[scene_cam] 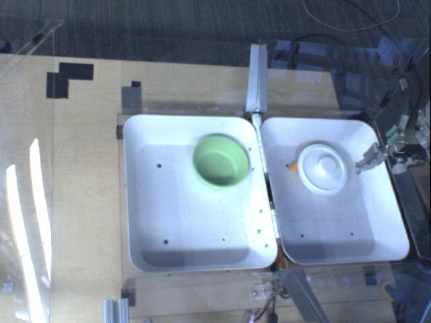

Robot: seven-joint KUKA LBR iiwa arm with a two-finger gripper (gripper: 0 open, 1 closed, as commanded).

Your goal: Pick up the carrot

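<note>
Carrot [292,167]: a small orange sliver, mostly hidden under the left edge of the white dish, well left of the claw.
White dish [323,169]: upturned in the right bin [337,244], left of the claw.
Claw [370,159]: at the right bin's right rim, nothing seen in it; how far it is open cannot be told.
Green bowl [221,160]: in the left bin [182,234], far left of the claw.
Table [74,180]: pale wood under both bins.

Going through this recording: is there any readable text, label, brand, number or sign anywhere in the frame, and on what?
None can be read.
The green bowl, the white plate and both white bins carry no visible print.
The black shapes on the bench are plain marks, not letters.
The claw and the gear behind it are too blurred to show any label.
</note>
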